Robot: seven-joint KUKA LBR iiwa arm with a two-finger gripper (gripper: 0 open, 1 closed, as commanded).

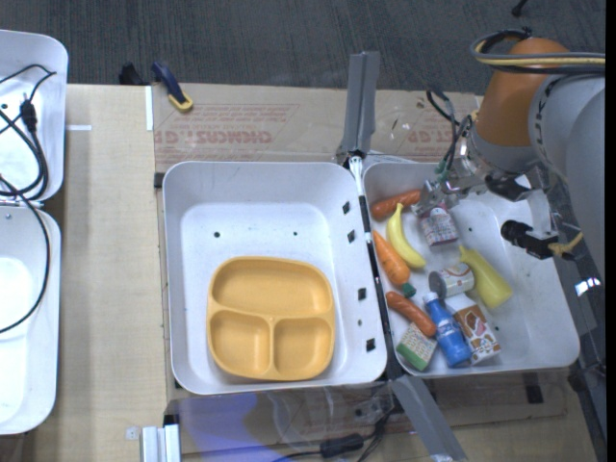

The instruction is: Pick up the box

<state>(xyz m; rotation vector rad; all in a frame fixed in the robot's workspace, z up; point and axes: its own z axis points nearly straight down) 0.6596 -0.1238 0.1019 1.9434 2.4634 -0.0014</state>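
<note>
In the right bin [539, 354], a small white box with red print [439, 227] lies near the back, between a banana [404, 239] and a yellow fruit-shaped piece [486, 275]. My gripper [443, 195] hangs directly over the far end of this box, very close to it or touching it. The grey arm with its orange band [515, 89] comes in from the right. A second carton, red-brown and white [478, 333], lies near the bin's front beside a blue bottle [448, 332].
Crowding the right bin's left side are carrots [397, 203] [389, 258] [406, 307], a small can [452, 280] and a green-and-white item [416, 348]. The left bin [192, 210] holds a yellow divided plate [272, 316]. A grey post [361, 99] stands behind the bins.
</note>
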